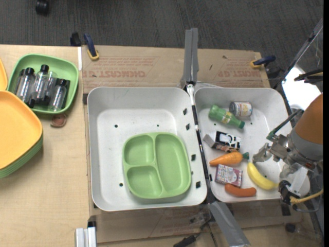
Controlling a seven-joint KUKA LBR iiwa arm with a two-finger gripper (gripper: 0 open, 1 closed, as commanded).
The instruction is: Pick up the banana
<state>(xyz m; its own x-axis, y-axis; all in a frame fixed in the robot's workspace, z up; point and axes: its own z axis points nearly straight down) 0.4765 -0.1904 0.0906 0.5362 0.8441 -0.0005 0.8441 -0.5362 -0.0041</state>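
Note:
The yellow banana (259, 176) lies in the front right part of the right white bin (272, 103), curved, with its upper end near a small green piece. My gripper (268, 151) hangs over the bin's right side, just above and right of the banana's upper end. Nothing shows between its fingers. The grey arm with its orange band (312, 125) comes in from the right edge.
Left of the banana lie an orange carrot (226, 159), a pink packet (229, 175) and a red sausage-like piece (240, 191). Farther back are a green bottle (225, 116), a can (240, 108) and a black-and-white packet (225, 140). The left bin holds a green divided plate (157, 164).

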